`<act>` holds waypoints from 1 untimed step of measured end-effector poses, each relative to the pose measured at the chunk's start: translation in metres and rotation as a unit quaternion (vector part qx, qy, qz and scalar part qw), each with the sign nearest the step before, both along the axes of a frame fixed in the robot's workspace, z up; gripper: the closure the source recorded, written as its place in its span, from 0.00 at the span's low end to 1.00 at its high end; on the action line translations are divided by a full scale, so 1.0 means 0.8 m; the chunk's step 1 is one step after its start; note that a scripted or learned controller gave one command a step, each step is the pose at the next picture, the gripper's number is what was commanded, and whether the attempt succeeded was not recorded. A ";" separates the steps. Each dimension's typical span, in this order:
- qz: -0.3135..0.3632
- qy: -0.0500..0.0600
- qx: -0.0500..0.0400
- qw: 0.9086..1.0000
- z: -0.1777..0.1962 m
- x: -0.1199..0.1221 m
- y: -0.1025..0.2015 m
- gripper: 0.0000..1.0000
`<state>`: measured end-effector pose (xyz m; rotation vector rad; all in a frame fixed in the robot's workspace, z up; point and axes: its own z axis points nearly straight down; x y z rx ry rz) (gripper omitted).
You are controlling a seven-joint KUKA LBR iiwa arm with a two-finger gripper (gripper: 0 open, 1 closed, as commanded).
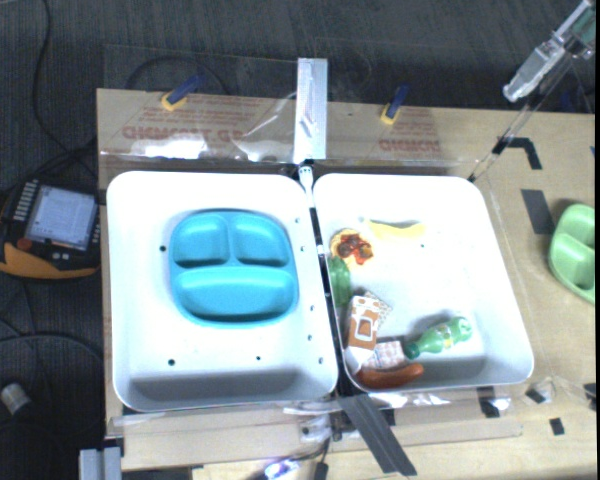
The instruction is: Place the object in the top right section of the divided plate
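Far left of the plate, off the bench, lies an orange-and-black handset point(45, 230) with its screen up. The plate point(233, 266) itself is blue and sits flat in the middle of the left bin point(140, 368). Its long axis runs left to right, with the one large section on the near side and the two small sections on the far side. The top right section point(260, 240) holds nothing.

Everything loose lies right of the plate, in the right bin point(500, 268), and I cannot tell which piece the task means. Just past the wall between the bins, a green piece point(339, 280) runs far to near along that wall. A round, red-and-yellow piece point(353, 246) touches its far end. An orange-and-white carton point(365, 320) is tilted just nearer than it. A banana point(395, 230) lies crosswise, level with the plate's far edge. A sausage point(390, 374) lies crosswise against the bin's near wall. A green bottle point(438, 336) lies on its side, its long axis left to right with the right end slightly farther away.

Well right of the plate, on the bare bench, stands a green cup point(576, 248). My gripper point(548, 53) hangs beyond the right bin's far right corner, well apart from the plate and every toy. I cannot tell its state.
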<state>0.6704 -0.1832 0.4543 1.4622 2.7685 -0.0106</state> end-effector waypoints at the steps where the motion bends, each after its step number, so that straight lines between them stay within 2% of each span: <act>1: 0.000 -0.001 -0.002 1.000 0.012 0.001 0.000 1.00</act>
